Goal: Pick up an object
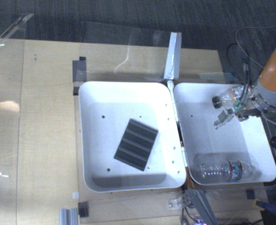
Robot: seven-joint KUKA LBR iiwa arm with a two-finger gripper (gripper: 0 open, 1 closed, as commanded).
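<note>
A dark ribbed rectangular block (136,144) lies tilted on the floor of the left bin (93,125). A clear plastic bottle (220,168) lies on its side along the near wall of the right bin (194,130). My gripper (219,111) hangs over the far right part of the right bin, pointing left. Its two fingers stand apart, so it is open, and nothing sits between them. The bottle is well below it in the view, toward the near edge. The orange band of the arm (274,71) shows at the right border.
A metal post (173,55) rises behind the seam between the two bins. Cables (243,50) loop beside the arm at the far right. Clear plastic panels (16,27) lie on the wooden bench to the left.
</note>
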